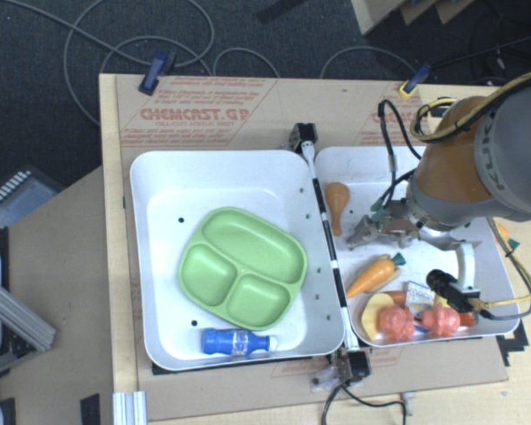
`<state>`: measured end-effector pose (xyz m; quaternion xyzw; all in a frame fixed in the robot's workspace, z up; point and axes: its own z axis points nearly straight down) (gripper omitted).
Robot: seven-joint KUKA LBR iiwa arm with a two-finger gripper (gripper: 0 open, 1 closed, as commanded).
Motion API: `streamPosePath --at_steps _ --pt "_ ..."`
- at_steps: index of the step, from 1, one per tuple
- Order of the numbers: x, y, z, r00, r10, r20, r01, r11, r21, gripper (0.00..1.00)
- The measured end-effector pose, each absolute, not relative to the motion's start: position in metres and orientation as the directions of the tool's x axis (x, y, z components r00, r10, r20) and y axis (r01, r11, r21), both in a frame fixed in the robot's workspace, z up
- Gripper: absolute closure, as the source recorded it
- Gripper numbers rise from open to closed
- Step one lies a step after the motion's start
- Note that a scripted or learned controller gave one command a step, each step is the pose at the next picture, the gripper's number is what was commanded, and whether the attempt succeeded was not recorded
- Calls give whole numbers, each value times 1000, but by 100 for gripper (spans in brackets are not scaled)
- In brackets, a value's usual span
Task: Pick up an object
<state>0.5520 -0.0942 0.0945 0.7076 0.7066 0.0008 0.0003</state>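
Observation:
My gripper is low in the right bin, on its left side. It sits just right of a tan pear-shaped object and just above an orange carrot with a green top. The wrist and the grey-and-orange arm cover the bin's right half. At the bin's front lie a yellow piece, a pink-red fruit, another red fruit and a small printed packet. I see nothing held by the gripper.
The left bin holds a green divided plate and a blue bottle lying along its front wall. A black clamp sits where the two bins meet. Cables trail from the arm over the right bin's back.

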Motion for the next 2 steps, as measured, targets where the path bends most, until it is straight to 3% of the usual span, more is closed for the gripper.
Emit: streamPosePath --at_steps 1,2 --pt "491 -93 84 2 1000 0 1000 -2 -2 0" --pt "491 -93 94 2 1000 0 1000 -2 -1 100"
